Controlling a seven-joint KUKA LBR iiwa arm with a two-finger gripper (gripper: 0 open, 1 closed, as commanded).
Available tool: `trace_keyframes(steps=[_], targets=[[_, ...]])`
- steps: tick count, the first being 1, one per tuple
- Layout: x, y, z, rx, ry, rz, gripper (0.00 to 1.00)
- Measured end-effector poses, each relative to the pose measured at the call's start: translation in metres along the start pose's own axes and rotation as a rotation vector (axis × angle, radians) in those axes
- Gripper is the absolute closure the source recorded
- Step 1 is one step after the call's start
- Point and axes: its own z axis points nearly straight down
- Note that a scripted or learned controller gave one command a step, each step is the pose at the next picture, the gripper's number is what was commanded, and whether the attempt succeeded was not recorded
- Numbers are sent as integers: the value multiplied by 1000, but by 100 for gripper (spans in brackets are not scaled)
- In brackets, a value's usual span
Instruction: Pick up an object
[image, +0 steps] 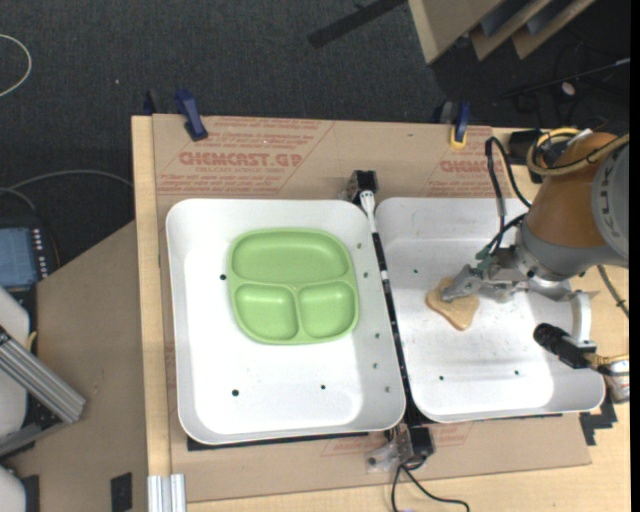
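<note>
One small tan, flat, wedge-shaped object (451, 308) lies in the right white bin (500, 385), right at the gripper (462, 289); finger state, can't tell. Well off its left, a green three-compartment plastic tray (293, 284) fills the left white bin (280, 400).

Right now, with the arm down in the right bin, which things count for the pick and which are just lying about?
Part of the job:
- gripper, low in the right bin
- tan object, right at the gripper's tip; no grasp is visible

Just lying about:
- green divided tray in the left bin
- blue clamp and yellow clamp at the bench's far edge
</note>
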Motion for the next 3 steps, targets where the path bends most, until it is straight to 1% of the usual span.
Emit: trace_keyframes(steps=[1,2,3], targets=[[80,5,-110,-11,-1,-11,0],[39,-44,2,7,0,2,0],[23,25,-4,-8,-5,-5,0]])
